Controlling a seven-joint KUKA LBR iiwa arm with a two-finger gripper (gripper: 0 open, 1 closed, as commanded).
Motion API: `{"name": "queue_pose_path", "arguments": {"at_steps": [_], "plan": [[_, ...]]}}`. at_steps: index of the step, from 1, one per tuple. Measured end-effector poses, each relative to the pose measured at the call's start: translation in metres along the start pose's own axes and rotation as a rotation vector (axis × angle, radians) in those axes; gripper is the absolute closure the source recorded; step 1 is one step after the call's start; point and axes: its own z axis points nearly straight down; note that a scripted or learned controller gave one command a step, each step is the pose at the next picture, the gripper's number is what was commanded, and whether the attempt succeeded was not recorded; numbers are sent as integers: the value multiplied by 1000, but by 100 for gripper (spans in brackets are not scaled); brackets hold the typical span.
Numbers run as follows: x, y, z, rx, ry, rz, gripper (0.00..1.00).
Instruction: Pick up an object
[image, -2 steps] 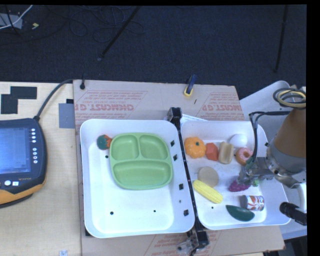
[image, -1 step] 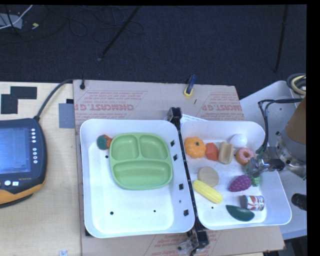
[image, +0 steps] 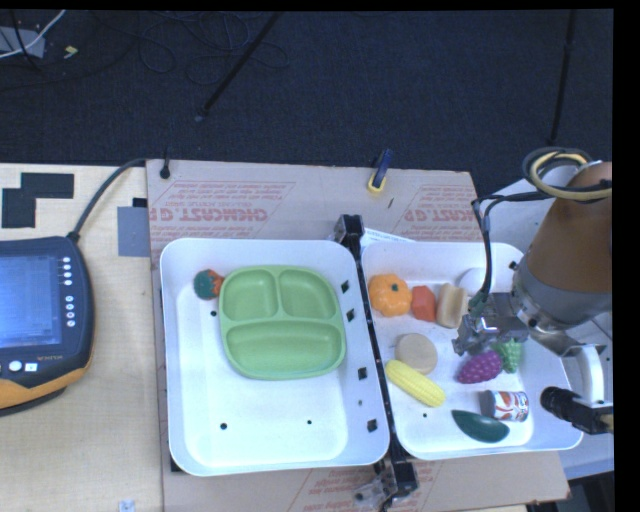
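Metal fingers of my gripper (image: 478, 333) hang low in the right bin (image: 440, 445), directly above a knobbly purple grape bunch (image: 480, 367); whether they are open or closed I cannot tell. Just right of them lies a small green bunch (image: 512, 354). Left of the grapes sit a flat tan disc (image: 417, 352) and a bumpy yellow corn cob (image: 415, 383). Farther back: a round glossy orange (image: 389, 296). At the near edge, a small can (image: 506, 404). The left bin (image: 190, 420) holds a smooth green three-compartment plate (image: 281, 321).
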Motion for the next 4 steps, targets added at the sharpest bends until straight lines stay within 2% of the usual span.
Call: {"name": "queue_pose_path", "arguments": {"at_steps": [1,2,3,4], "plan": [[45,27,-5,-2,-1,0,100],[87,41,-9,-1,-2,1,100],[81,32,-7,2,-3,6,100],[91,38,-16,-1,-3,4,100]]}}
